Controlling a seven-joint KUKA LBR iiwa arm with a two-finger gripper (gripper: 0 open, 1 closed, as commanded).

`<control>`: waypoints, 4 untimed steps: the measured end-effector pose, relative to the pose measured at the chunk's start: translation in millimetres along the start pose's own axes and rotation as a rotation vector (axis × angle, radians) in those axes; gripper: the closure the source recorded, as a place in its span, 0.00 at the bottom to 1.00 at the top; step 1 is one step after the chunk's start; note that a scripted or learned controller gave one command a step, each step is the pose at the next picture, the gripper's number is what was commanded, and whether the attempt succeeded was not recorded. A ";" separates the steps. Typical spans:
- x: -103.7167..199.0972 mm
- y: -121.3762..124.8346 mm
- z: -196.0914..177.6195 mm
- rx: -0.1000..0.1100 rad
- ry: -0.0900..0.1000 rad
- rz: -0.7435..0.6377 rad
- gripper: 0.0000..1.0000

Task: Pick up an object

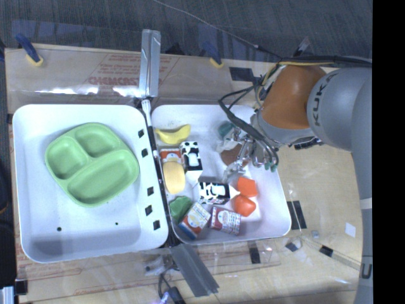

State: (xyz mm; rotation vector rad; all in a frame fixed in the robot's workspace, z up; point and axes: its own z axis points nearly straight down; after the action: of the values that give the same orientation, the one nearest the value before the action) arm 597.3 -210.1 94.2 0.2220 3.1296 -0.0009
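The right bin [278, 214] holds a heap of small toys. Among them are a yellow banana [173, 133], a black-and-white cow figure [190, 156], a yellow lump [174, 177], a second cow-patterned piece [215, 191], two orange pieces [246, 187] [243, 205], a green piece [179, 206] and two printed cartons [197, 217] [226, 221]. My gripper [241, 159] hangs low over the bin's right-hand middle, just above the upper orange piece. A teal thing [225, 130] and a brown thing [230, 149] lie partly under it.
The left bin [38, 233] carries a green divided plate [92, 163]. A metal bar [150, 62] rises at the back between the bins. The grey arm with its orange band [288, 97] and cables covers the right bin's back right corner.
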 end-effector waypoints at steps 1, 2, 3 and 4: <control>-14.8 58.2 0.6 -0.002 -0.001 -0.089 0.00; 16.7 -4.5 -77.4 0.003 -0.002 -0.307 0.00; -27.1 29.5 -10.2 -0.003 0.005 -0.396 0.00; 11.2 -0.3 1.9 -0.001 0.003 -0.319 0.00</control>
State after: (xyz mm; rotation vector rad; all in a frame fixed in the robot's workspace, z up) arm 586.1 -208.8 92.2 -0.2785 3.1280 0.0006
